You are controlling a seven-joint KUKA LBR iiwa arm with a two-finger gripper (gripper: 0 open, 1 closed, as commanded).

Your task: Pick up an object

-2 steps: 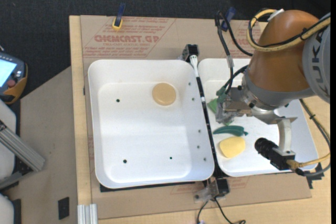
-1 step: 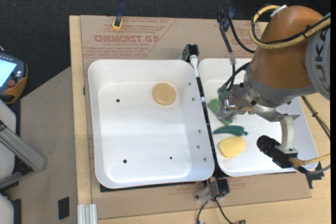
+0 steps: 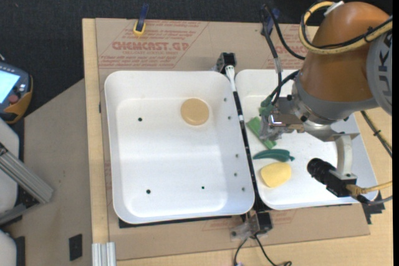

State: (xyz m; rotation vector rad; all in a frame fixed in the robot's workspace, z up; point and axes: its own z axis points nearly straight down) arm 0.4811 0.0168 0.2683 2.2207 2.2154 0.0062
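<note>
While the gripper sits low in the right bin, its opening cannot be judged. Just beside it lie a green strip and a yellow lump. Both look light; the lump offers broader sides for grasping.

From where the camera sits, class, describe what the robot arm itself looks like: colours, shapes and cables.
The arm is bulky and rounded: a glossy orange band over a grey wrist. A yellowish cable loops over its top, and black cables trail beside it. Its end effector is small, metallic grey hardware under the wrist.
</note>
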